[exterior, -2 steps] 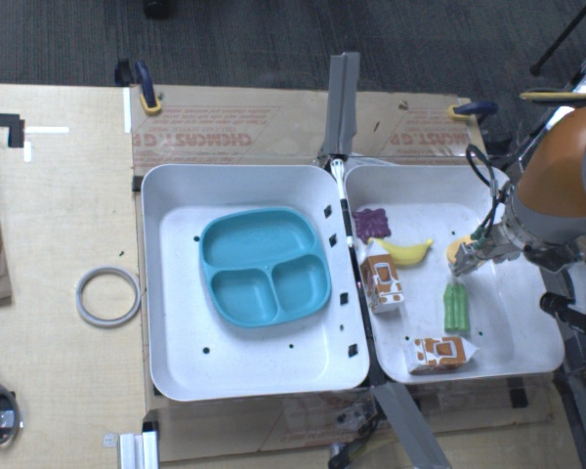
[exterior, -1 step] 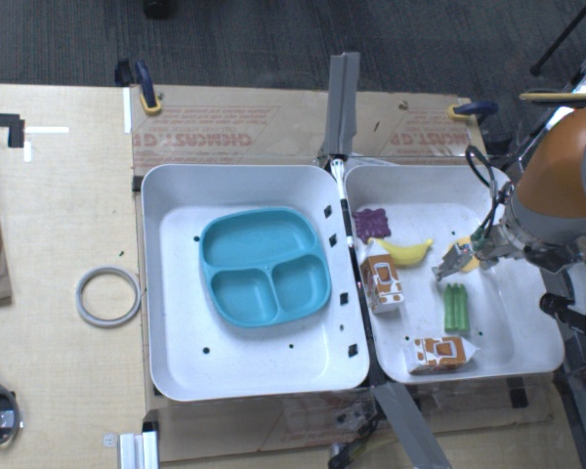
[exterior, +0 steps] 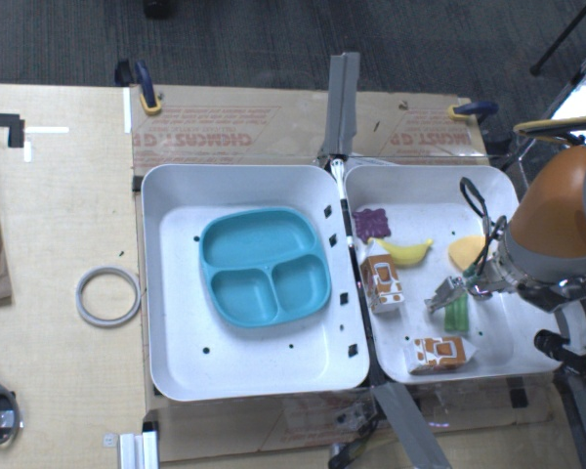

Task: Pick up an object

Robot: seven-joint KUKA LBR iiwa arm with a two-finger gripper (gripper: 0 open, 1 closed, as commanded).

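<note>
Wood-coloured surface [exterior: 59,213] carries a grey tape ring [exterior: 108,295] at far left, lying flat and well apart from the bins, so it plays no part in the pick. Next comes the left bin [exterior: 166,262], where a turquoise divided plate [exterior: 265,266] sits flat near the middle, probably there as a drop-off or simply another candidate.

Across the divider, the right bin [exterior: 425,189] gathers the small pickable things, clustered within easy reach of the arm: purple grapes [exterior: 372,224] near the divider, a banana [exterior: 408,252] beside them, a small printed carton [exterior: 382,283] below, another carton [exterior: 439,354] toward the near wall, a yellow piece [exterior: 466,253] further right, and a green object [exterior: 456,313] lying mid-bin.

The end effector [exterior: 451,293] is down low in this bin, its tip just above or touching the green object, which looks to be the target. How far the tool is spread, and whether it has hold of anything, I cannot tell.
</note>
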